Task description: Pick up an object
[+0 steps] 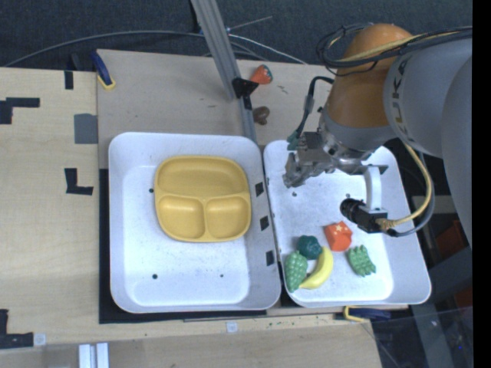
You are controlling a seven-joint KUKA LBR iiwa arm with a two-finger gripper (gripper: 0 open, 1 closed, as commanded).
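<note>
My gripper [294,176] hangs over the upper left part of the right bin [406,282], fingers pointing down at bare bin floor. Nothing shows between them. Toys lie in a cluster at the bin's front: a red piece [338,235], a dark green piece [310,246], a yellow banana [320,271], a light green piece [296,270] to the banana's left and another green piece [360,261] to the right. The gripper stands well back from that cluster, toward the far left of the bin.
The left bin [130,282] holds a yellow divided plate [203,198]. A grey pole [222,44] rises behind the bins, with a small red object [262,73] and a brown one [261,115] on the bench near it. A black cable fitting [362,215] hangs beside the red toy.
</note>
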